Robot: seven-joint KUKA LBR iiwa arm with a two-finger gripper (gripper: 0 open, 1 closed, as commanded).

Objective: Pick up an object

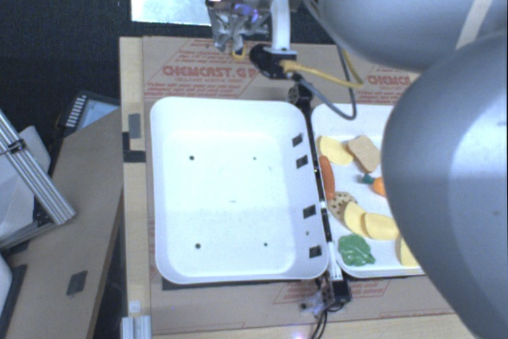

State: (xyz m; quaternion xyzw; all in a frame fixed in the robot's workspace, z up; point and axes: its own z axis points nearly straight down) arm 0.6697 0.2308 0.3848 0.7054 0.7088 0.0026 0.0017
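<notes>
Jaws hang high beyond the far rim of the left bin, and you cannot tell from this view how they stand or whether anything sits between them. Your pickable things lie well off to their right and nearer the camera, in the right bin: a carrot, a green piece, a yellow slice and a tan slice. You look to be at the approach step, so next swing across over that bin and come down on one piece.
</notes>
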